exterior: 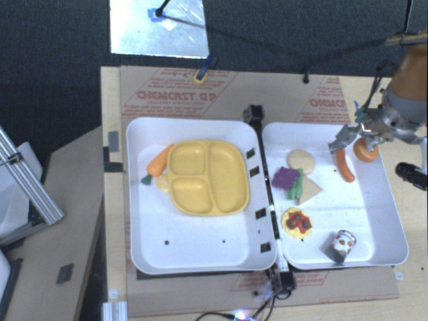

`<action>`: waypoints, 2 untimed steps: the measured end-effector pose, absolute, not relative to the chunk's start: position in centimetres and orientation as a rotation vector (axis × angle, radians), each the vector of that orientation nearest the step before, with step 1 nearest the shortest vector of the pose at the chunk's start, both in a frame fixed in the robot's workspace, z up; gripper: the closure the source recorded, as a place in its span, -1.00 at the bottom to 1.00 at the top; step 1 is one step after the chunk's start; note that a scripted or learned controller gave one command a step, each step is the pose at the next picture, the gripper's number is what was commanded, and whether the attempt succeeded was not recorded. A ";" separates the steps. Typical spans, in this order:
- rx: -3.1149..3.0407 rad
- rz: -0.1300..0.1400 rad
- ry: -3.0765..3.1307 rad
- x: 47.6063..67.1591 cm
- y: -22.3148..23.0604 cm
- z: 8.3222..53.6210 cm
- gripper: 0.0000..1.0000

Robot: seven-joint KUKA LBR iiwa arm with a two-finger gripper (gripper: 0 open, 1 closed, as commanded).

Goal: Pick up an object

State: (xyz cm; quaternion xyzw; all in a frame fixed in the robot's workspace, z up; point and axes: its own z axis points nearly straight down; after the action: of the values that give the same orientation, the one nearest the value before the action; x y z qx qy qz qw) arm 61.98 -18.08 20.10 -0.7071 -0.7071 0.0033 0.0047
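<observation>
- The sausage (pixel 344 165), orange-red, lies in the right bin (pixel 374 212) near its far right corner, tilted.
- The end effector (pixel 358 137) hangs just above the sausage's upper end; I cannot tell whether it is open or closed.
- An orange piece (pixel 366 152) sits just beside the sausage, under the wrist.
- Further left in that bin: a bun (pixel 301 160), grapes (pixel 286 178), a pizza (pixel 297 223) and a can (pixel 341 245).
- The left bin (pixel 154 239) bears a yellow tray (pixel 204 177) with a carrot (pixel 159 160) touching its left edge.
- Both bins rest on the counter (pixel 73 179).
</observation>
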 end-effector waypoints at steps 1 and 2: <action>-2.219 -0.001 -2.225 62.3 -18.0 20.9 -1.00; -2.220 0.001 -2.222 62.1 -19.0 15.5 -1.00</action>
State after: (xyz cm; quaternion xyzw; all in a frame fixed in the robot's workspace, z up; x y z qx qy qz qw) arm 62.10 -19.03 15.51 -0.7067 -0.7075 0.0004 0.0002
